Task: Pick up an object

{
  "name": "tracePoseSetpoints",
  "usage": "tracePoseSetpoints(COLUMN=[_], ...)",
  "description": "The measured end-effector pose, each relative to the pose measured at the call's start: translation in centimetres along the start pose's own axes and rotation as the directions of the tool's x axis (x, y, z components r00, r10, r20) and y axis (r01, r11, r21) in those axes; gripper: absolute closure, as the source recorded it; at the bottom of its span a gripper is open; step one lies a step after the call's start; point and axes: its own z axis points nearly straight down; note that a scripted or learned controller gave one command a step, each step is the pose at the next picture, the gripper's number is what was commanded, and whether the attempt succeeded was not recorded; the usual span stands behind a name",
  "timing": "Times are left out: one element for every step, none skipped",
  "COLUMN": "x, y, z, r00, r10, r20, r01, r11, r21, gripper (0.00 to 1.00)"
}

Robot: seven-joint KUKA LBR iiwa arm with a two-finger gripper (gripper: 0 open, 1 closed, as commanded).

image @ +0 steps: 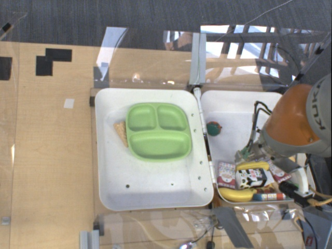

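The arm [293,121] reaches into the right bin [233,105] from the right, its orange band above the wrist. My gripper [245,153] hangs low over the bin's near half, just above a pile of objects. Under it lie a yellow piece [253,166], a black-and-white patterned box [254,178] and a pink packet [226,173]. A banana [236,194] and a marker [270,196] rest along the bin's near wall. A small green and red fruit [213,128] sits apart by the bin's left wall.
The left bin [150,191] bears a green divided plate [157,131] with a tan cracker-like piece [121,133] tucked at its left edge. A ridge separates the two bins. Cables and metal framing stand behind the right bin.
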Motion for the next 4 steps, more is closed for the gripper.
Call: tracePoseSetpoints(x=[-0.1, -0.2, -2.3, -2.1], y=[-0.9, -1.0, -0.8, -0.6], z=[-3.1, -3.1, 0.3, -0.7], r00=[0.985, 0.984, 0.999, 0.999], r10=[0.175, 0.175, -0.043, -0.044], r20=[-0.001, -0.001, 0.01, 0.006], r01=[-0.175, -0.175, 0.043, 0.044], r11=[0.984, 0.984, 0.999, 0.999], r21=[0.026, 0.026, -0.012, -0.012], gripper=[1.0, 0.0, 0.0, 1.0])
